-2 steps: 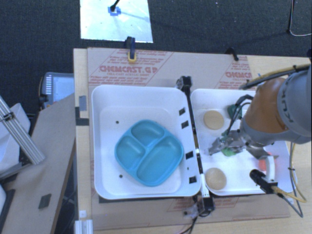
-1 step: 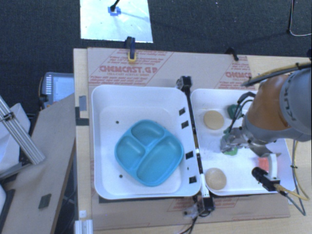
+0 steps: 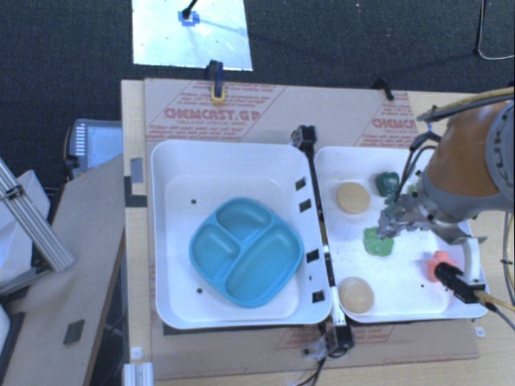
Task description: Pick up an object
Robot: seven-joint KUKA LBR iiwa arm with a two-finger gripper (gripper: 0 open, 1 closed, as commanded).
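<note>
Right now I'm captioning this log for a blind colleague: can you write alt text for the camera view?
A grey and orange robot arm reaches from the right into the right bin, its gripper low over a light green object. That bin also holds two tan discs, a dark green item and an orange one. The left bin holds a blue divided plate.

End effector point(image 3: 389, 226) over green object point(image 3: 377, 243)

You see the arm point(image 3: 475, 163) as a thick rounded body, orange across its upper band and grey below it toward the wrist. Thin dark cables loop along its left side down to the tool point(image 3: 392, 222), a small grey metal piece.
</note>
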